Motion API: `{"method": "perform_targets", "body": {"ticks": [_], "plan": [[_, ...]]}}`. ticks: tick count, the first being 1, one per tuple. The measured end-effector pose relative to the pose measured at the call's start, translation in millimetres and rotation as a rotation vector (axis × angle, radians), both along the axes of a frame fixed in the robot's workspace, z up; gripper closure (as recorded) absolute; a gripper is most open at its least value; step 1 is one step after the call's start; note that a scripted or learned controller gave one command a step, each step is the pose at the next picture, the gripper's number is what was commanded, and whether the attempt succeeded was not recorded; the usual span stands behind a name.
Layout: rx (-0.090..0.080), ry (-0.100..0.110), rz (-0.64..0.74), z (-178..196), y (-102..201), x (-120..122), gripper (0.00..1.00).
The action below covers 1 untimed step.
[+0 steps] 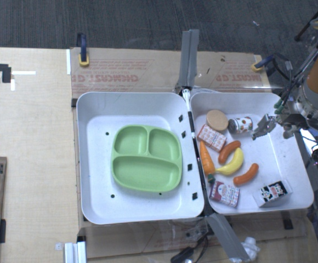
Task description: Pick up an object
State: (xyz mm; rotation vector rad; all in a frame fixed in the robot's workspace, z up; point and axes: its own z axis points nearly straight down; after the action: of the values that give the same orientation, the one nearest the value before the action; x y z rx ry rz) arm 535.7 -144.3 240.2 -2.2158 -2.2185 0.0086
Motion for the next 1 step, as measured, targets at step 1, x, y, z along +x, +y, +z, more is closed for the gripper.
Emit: {"method": "perform_targets", "body": {"ticks": [1], "plan": [[0.002,0.000,0.100,-36.2,-10.4,-31.5,0.00]]}}
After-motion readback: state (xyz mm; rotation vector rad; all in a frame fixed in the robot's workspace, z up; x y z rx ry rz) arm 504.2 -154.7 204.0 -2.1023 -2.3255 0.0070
